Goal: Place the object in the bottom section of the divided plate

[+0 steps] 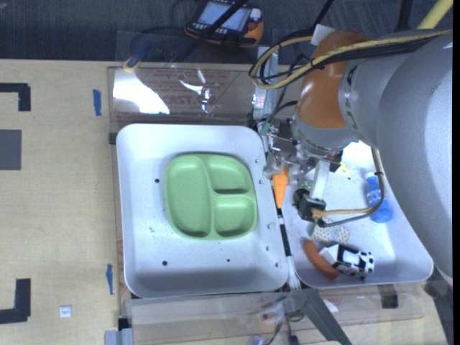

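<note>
The gripper [282, 169] hangs above a carrot [279, 187], jaws hidden so I cannot tell, and may drop it short of the plate [210, 195].

— What colours sit in the white bins [136, 192]?
— A pale green divided plate [210, 195] in one; in the other an orange carrot [279, 186], a blue bottle [374, 196], a brown-orange sausage [319, 258] and a black-and-white patterned toy [355, 260].
— And the arm [402, 113]?
— Grey, orange-banded.

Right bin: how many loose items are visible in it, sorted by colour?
Orange (carrot, sausage-like piece): 2
Blue (bottle): 1
Black and white (cow-patterned toy): 1
Total: 4; the arm may hide more.
</note>
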